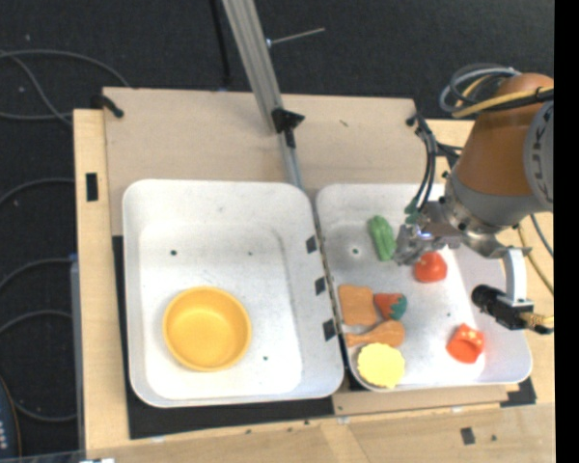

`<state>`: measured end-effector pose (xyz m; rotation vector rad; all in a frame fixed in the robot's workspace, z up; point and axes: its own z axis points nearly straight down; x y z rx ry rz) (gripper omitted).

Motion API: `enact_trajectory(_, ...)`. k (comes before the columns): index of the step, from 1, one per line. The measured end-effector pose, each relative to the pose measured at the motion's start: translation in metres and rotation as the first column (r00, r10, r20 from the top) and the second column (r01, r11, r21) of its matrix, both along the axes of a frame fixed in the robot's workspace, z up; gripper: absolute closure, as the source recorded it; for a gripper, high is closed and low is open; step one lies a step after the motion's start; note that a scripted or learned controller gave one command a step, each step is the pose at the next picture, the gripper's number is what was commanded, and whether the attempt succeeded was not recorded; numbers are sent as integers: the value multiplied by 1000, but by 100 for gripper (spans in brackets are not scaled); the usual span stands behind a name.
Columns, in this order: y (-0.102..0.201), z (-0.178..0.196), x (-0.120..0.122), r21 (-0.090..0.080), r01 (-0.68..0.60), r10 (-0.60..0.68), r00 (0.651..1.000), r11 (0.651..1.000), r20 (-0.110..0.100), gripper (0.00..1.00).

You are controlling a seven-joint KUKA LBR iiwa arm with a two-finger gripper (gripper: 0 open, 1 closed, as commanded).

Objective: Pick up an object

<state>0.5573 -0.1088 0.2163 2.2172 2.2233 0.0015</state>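
We see a yellow bowl (207,328) in the left bin (222,220), toward its front-left corner, with bare floor around it. In the right bin (352,210) a green piece (380,236) lies near the back edge, beside the hand (412,249); we cannot tell its opening. The arm (497,162) reaches in from the desk's right edge. A red object (430,269) sits just beside the hand. We read no writing.
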Motion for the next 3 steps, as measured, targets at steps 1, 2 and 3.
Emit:
enact_trajectory(1, 51, -5, 1, 2, -4, 4, 1000, 1000, -1, 100)
enact_trajectory(2, 99, -6, 0, 3, -5, 5, 1000, 1000, -3, 100)
enact_trajectory(3, 149, 14, 9, 2, -5, 5, 1000, 1000, 0, 100)
